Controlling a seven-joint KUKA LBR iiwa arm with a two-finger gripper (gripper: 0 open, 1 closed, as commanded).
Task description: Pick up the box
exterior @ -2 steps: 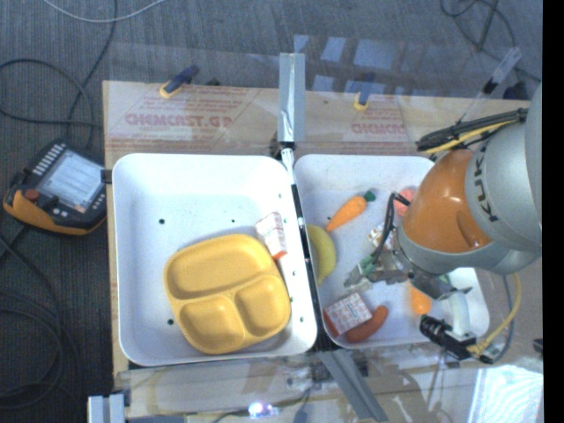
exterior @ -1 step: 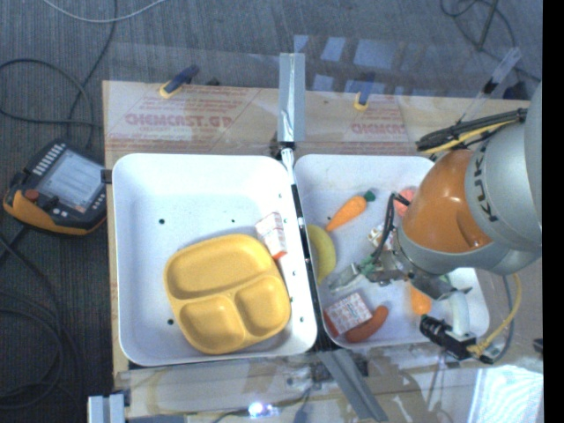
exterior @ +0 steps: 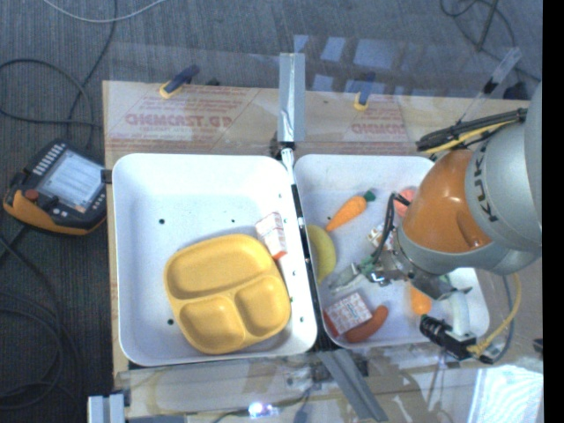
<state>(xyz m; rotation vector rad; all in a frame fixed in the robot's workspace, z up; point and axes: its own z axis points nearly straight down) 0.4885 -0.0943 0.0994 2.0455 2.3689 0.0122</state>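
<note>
Floor: I look down on dark grey ribbed carpet on every side of my bench.
Cables: a thin pale cord loops across the carpet at upper left; black cables trail at upper right and along the left edge.
Bench top: pale brown board with faded red lettering under a clear sheet that reflects light.
Clamps: two yellow-and-blue clamps grip the far edge of the board.
Pendant: an orange-and-black handset with a lit screen lies on the carpet to the left.
Light: even and soft, a small glare at the near edge.
</note>
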